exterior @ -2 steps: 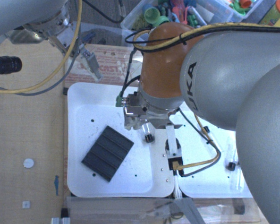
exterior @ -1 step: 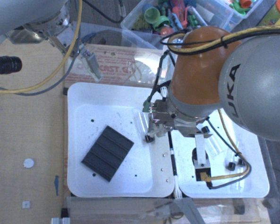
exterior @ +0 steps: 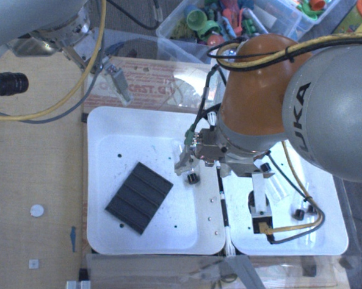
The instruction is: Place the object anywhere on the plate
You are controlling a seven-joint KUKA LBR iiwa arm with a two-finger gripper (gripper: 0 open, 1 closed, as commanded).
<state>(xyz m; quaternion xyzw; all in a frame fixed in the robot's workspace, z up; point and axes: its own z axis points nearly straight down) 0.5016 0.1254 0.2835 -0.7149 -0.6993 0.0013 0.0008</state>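
Note:
A black ridged rectangular plate [exterior: 140, 197] lies flat and slightly turned in the left bin [exterior: 103, 166], near its front left. My gripper [exterior: 189, 166] hangs over the right side of that bin, close to the divider between the bins, mostly hidden beneath the orange wrist band and grey arm. A small dark piece [exterior: 193, 178] shows just under the gripper; whether it is held or lying on the bin floor is unclear. The gripper stands to the right of the plate and behind it, apart from it.
In the right bin [exterior: 331, 238], partly covered by the arm, a small black item [exterior: 298, 213] lies near the right wall. A clear box of colourful toys [exterior: 225, 18] stands behind the bins. Bare wooden bench lies to the left.

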